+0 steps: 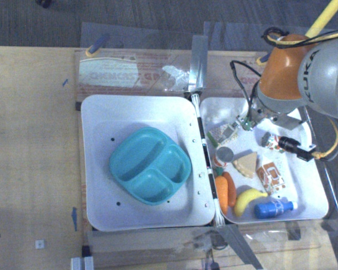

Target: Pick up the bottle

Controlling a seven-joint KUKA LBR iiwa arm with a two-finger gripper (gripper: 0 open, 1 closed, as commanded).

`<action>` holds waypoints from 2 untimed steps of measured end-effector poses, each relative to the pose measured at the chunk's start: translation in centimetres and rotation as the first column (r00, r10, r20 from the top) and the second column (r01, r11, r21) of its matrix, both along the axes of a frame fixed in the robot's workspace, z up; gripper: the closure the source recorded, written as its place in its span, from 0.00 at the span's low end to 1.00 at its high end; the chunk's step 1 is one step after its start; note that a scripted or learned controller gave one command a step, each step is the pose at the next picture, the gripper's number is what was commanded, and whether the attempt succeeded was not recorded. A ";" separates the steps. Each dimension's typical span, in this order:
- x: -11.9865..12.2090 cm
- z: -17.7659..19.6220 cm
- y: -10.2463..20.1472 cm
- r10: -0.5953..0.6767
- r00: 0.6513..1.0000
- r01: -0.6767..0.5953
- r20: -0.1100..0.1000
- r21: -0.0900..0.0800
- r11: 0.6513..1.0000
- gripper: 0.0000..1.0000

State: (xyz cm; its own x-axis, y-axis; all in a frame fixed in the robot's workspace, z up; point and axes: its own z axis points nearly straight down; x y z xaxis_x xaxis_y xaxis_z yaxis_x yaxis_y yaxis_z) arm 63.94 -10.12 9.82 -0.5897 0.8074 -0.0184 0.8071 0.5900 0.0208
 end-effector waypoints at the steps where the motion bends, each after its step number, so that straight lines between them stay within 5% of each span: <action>1: 0.9 -0.1 0.0 0.031 1.000 -0.031 -0.006 0.000 1.000 0.00; 2: 0.7 0.0 0.1 0.047 0.999 -0.047 0.001 -0.002 0.999 0.00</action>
State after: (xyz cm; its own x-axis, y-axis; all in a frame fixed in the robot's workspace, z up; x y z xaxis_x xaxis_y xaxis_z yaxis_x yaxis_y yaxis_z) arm 64.61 -10.07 9.83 -0.6273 0.7785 -0.0205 0.7783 0.6276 0.0200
